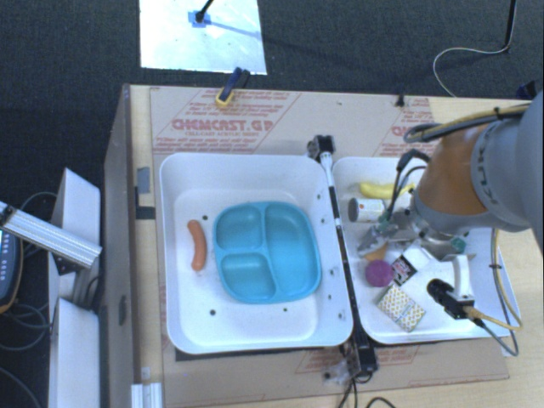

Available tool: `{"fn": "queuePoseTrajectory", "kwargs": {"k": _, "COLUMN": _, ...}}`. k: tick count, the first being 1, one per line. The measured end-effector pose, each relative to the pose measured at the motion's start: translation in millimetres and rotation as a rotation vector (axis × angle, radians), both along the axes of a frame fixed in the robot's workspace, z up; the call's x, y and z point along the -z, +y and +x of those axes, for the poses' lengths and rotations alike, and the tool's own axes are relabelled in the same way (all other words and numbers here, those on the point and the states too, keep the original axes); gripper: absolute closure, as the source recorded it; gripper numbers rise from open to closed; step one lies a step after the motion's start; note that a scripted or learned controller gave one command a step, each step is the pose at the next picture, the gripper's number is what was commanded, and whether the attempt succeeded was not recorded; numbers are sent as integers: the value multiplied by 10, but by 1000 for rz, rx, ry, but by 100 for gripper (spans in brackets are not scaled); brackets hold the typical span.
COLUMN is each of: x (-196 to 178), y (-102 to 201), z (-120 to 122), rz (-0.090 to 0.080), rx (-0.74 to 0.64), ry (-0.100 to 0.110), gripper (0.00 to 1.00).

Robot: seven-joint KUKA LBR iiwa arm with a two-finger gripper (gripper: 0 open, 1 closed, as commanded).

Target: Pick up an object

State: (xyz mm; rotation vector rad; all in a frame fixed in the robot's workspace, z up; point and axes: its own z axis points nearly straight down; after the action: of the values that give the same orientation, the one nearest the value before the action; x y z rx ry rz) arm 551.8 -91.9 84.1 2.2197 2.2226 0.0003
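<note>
The right bin (357,170) holds several small things. A yellow banana (376,190) lies at its far side, with a white cylinder (364,208) just in front of it. A purple ball (379,272) sits near the bin's left wall, a small black, white and pink card (401,269) beside it, and a checkered box (401,307) toward the front. My gripper (372,243) hangs low over the bin between the white cylinder and the purple ball. I see nothing held between its tips.
The left bin (246,170) bears a blue divided plate (265,252) and an orange sausage (198,245) to the plate's left. A divider rail (337,228) runs between the bins. The arm covers the right bin's right half.
</note>
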Motion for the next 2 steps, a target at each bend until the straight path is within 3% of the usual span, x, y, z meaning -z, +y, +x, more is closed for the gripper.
{"fn": "queuePoseTrajectory", "kwargs": {"k": 1, "x": 0, "y": -38, "z": -128, "rz": 0, "rx": 0, "ry": 0, "gripper": 0}}
{"fn": "queuePoseTrajectory", "kwargs": {"k": 2, "x": -9, "y": -94, "z": -636, "rz": -1, "rx": 0, "ry": -6, "gripper": 0}}
